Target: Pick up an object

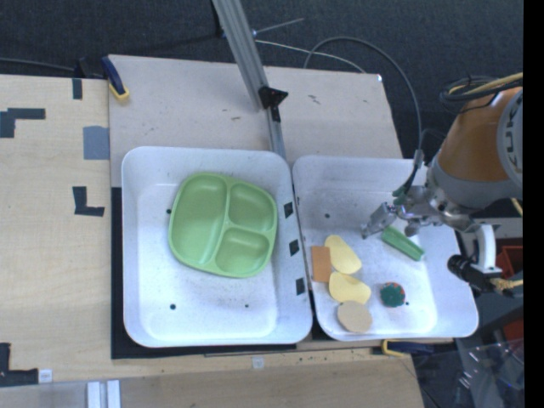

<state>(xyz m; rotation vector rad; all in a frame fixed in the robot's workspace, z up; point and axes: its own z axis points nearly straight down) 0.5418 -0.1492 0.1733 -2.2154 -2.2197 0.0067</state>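
1. Bench: two shallow white plastic bins side by side, touching along their inner walls. Left bin [136, 228]; right bin [340, 172].
2. Left bin: one light green, rounded-square plastic divided plate [223, 224] with three compartments, lying flat and slightly rotated, closer to the bin's far edge than to its near edge.
3. Right bin, near-left corner area: a small orange rectangular block [320, 263] just beside the left wall; a pale yellow rounded piece [342, 254] touching it on the right; a second pale yellow rounded piece [349, 289] touching the first on the near side; a tan round disc [354, 317] at the near edge, touching the second yellow piece.
4. Right bin, toward the near-right corner: a small dark green round object with a red centre [392, 294], apart from the yellow pieces.
5. Right bin, right-of-centre: a flat green rectangular bar [402, 244], lying slanted.
6. Arm: grey with an orange band, over the right bin's right edge. Two-finger gripper [380, 222] sits low over the bin floor, just left of the green bar's far end.
7. Claw state: cannot tell; nothing is visibly between its tips.
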